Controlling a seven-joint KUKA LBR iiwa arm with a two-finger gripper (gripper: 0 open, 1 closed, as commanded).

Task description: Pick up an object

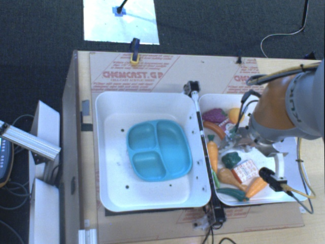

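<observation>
At the far left, beside the surface, stand white boxes and dark cables on the carpet. The surface, lined with printed cardboard, carries two shallow white bins side by side. The left bin holds one thing, a blue divided plate with three compartments, lying flat near the bin's middle. A black-and-white rod runs along the seam between the bins.

The right bin is crowded with toy food. A purple piece lies near its back edge with a yellow piece just beside it. An orange carrot lies along the left wall, a dark green vegetable near the centre, a red-and-white packet just right of that. Near the front lie another orange piece, a green pod and a second carrot.

The grey arm, with its orange band, reaches in from the right and hangs over this bin, covering much of its right half. The gripper sits low among the toys near the yellow piece, but whether its fingers are spread or closed I cannot tell, nor whether anything lies between them.
</observation>
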